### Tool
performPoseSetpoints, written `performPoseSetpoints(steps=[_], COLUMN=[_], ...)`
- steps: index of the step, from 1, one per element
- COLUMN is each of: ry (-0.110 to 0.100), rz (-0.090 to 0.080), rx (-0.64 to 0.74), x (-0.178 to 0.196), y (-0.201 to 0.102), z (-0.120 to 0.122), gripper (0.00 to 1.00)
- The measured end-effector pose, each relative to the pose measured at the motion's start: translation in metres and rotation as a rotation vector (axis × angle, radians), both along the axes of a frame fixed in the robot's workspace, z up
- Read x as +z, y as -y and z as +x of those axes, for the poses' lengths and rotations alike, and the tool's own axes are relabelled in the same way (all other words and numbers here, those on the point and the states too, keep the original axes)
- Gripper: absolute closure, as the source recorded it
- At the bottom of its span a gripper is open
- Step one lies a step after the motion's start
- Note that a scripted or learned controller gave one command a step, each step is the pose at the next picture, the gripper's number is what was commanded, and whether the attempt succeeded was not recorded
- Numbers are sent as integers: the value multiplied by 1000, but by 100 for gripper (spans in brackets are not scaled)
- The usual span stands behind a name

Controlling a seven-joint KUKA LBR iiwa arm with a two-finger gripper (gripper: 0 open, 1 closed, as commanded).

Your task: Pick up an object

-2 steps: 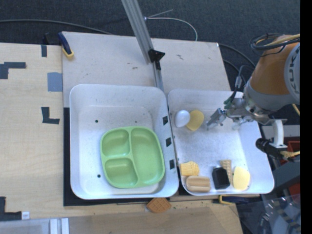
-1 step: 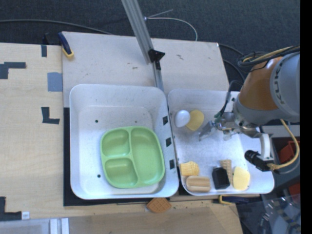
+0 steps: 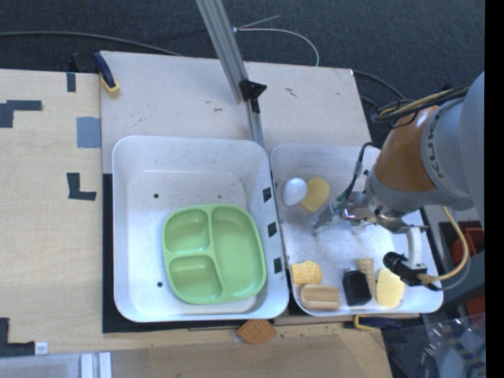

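Note:
My gripper [image 3: 327, 219] hangs low in the right bin [image 3: 337, 157], reaching in from the right under the grey arm with the orange band [image 3: 403, 160]. Just up and left of it lie a white egg-shaped piece [image 3: 294, 190] and a yellow rounded piece [image 3: 316, 194]. Along the bin's front edge lie a yellow waffle-like piece [image 3: 306, 272], a tan bun [image 3: 320, 296], a black block [image 3: 356, 287], a pale yellow wedge [image 3: 389, 288] and a small tan piece [image 3: 365, 266]. I see nothing held in the gripper.
The left bin [image 3: 138, 168] holds a green divided plate [image 3: 214, 253]. A slanted metal pole [image 3: 226, 42] ends at the bins' shared rear corner. A waffle-like piece [image 3: 253, 331] lies outside, in front of the bins. Cables run behind the arm.

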State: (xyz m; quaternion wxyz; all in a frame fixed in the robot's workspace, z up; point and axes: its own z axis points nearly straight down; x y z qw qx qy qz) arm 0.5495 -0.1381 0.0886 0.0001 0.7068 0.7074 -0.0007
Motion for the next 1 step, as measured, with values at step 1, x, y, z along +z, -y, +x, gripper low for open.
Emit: performPoseSetpoints(steps=[1], ry=[-1], rz=[1], rx=[1], x=[10], y=[-1], z=[0], gripper=[100])
